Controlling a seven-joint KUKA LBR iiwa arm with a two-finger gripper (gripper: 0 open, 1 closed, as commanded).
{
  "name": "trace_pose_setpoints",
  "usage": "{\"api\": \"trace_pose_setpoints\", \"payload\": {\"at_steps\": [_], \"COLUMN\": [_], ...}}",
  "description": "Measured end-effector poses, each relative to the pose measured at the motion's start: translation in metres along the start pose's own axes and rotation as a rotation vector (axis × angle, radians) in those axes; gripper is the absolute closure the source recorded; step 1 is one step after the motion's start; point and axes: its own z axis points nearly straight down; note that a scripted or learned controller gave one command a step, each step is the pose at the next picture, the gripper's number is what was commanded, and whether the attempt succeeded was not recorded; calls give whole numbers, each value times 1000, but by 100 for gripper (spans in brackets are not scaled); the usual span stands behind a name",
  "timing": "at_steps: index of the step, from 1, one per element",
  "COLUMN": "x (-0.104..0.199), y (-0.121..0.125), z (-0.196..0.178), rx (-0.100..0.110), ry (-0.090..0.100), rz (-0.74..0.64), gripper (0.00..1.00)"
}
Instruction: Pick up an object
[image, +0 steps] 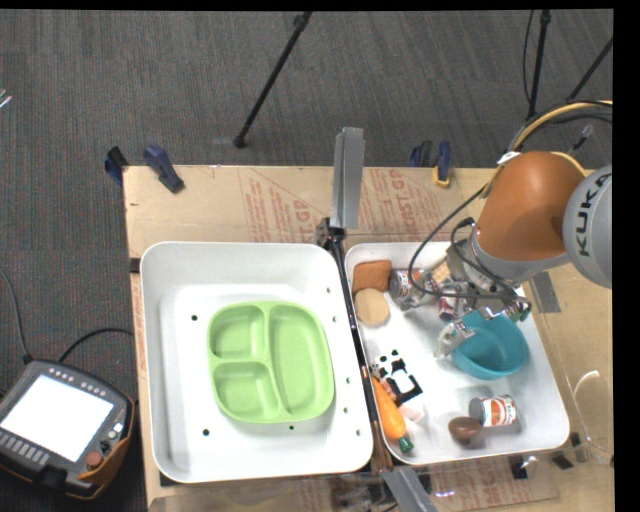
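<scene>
Nearest me in the right bin (548, 405), a small can (494, 411) lies beside a brown lump (464, 430). Just beyond, my gripper (462, 322) hangs at the teal bowl's (492, 349) left rim; I cannot tell its opening. Left bin (165, 300) holds a green tray (270, 361).

My arm (585, 215) comes in from the right edge of the frame, its orange band (530, 205) bulging at upper right. Below the band my wrist points down and left, with my gripper (462, 322) hanging at centre right.
</scene>
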Motion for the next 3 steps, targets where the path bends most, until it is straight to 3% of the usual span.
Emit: {"api": "trace_pose_setpoints", "payload": {"at_steps": [1,2,3], "x": [-26,19,-47], "y": [62,12,59], "z": [0,-1,-5], "rx": [15,9,16], "ry": [1,0,-1], "rz": [15,43,32], "gripper": [0,0,0]}}
